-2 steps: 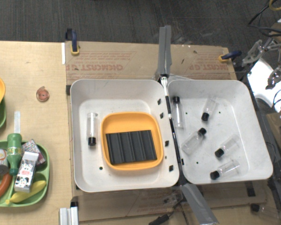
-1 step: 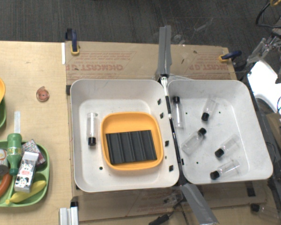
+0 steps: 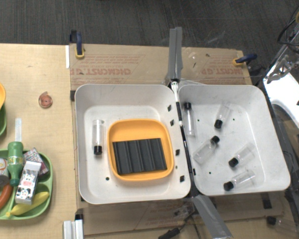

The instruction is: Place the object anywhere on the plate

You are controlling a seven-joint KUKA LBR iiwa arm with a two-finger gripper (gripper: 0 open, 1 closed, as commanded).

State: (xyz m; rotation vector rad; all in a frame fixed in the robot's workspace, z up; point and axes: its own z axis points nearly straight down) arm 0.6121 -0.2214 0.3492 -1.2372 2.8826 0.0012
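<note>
You are aiming for a clear vial [image 3: 97,137] lying left of the orange plate [image 3: 139,126] (pincer state unknowable); grasp mid-tube.

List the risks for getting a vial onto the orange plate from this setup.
1. The clear vials in the right bin are see-through and lie on their sides, so a grasp may miss or send one rolling.
2. One vial lies against the bin wall by the divider, likely leaving little finger room.
3. The vial in the left bin lies beside the orange plate, not on it, and could be mistaken for placed.
</note>
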